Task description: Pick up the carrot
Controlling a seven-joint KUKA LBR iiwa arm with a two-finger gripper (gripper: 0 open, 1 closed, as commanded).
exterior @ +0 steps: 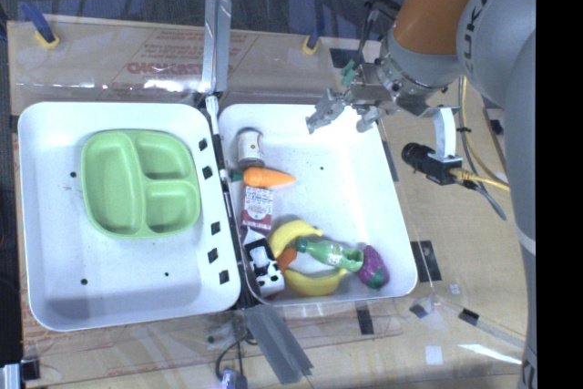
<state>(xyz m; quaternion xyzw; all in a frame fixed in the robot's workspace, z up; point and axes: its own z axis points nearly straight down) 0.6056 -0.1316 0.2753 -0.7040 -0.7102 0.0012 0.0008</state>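
The arm [474, 23] reaches in from the right, its orange band high at the top right of the view. Its pincer [344, 116] hangs over the far right corner of the right bin [364, 187], with two fingers spread apart and nothing between them. One finger [322, 117] points left, the other [368, 119] sits nearer the bin's right wall.

The carrot [268, 179] lies on its side in the right bin, close to the left wall, its tip pointing right. It is well apart from the pincer, down and to the left of it. Just behind the carrot stands a small can [249, 144]. Just in front of it lies a red packet [259, 207], touching or almost touching the carrot.

Nearer the front of the same bin is a heap: a banana [293, 235], a green bottle [330, 252] lying across it, a purple eggplant [372, 266] at the right end, and a small black and white item [263, 267] at the left.

The left bin [46, 223] holds a green divided plate [141, 183], lying flat toward the far side. A cable [474, 182] runs over the bench [474, 287] beside the right bin.
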